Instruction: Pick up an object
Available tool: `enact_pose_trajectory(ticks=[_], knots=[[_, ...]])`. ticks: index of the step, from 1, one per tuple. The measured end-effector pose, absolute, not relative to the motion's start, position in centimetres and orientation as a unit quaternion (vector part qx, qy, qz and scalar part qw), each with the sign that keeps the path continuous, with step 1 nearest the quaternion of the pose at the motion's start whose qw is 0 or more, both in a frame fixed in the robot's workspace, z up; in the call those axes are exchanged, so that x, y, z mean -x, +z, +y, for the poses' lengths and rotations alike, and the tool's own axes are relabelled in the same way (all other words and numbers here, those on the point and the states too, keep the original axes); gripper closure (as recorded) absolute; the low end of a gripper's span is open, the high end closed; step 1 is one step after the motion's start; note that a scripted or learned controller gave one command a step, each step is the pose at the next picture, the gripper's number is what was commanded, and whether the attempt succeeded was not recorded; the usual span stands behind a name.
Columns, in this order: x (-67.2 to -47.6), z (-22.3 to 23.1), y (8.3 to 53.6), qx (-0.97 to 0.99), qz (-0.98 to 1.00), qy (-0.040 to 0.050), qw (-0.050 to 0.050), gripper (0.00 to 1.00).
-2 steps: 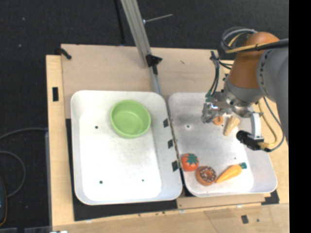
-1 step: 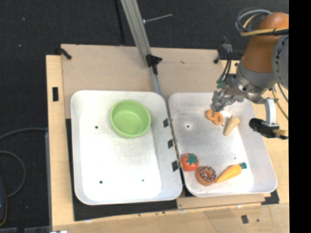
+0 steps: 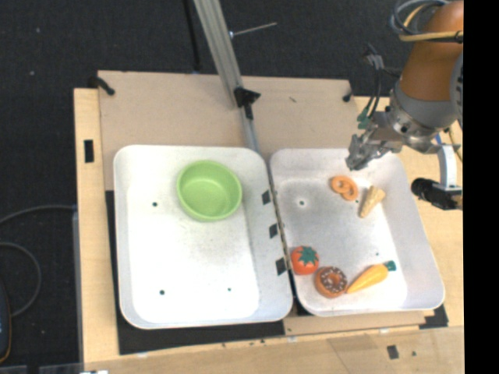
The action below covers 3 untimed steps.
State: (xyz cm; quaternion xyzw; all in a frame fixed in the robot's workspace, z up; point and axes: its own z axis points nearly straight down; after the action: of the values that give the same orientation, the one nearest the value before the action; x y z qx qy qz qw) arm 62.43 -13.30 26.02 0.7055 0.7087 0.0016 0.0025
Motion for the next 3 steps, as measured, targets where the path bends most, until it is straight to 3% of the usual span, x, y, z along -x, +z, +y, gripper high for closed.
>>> enact_pose_trajectory(ticks=[1,3], knots=[[-61.9,-8.8,25.7,-0.705,0.709,0.0001,0.0,1.0],[-63.1,1.4,26.1,-0.704,0.71,0.0013,0.001,1.0]])
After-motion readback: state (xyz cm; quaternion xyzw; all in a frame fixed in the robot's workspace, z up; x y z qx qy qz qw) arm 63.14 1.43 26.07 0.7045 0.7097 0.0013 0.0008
